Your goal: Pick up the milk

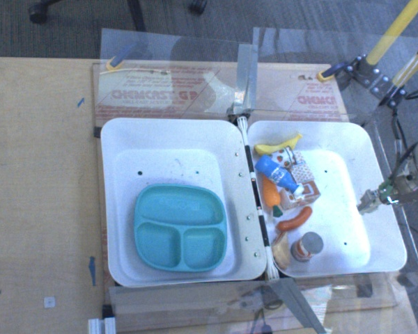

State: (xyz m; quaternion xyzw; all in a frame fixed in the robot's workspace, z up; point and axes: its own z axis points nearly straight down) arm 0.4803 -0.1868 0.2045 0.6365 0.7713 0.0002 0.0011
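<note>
Where the two white bins meet on the table (42, 186), the right bin (348, 186) holds the milk carton (301, 179) against its left wall, just beside a blue bottle (277, 174) and banana (275, 145). End effector (373, 199) sits at that bin's right rim, well apart from the carton; its state cannot be made out. Left bin (118, 158) carries a teal tray (180, 227).

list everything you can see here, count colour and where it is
bins: 2, white, side by side on the bench
divided plate: 1, teal, in the left bin
banana: 1, yellow, right bin, far end of the pile
bottle: 1, blue, right bin, below the banana
milk carton: 1, white with red print, right bin, beside the bottle
carrot: 1, orange, right bin, by the divider
sausage: 1, red-brown, right bin
can: 1, grey lid, right bin, near edge
gripper: 1, grey, over the right bin's right rim
</note>
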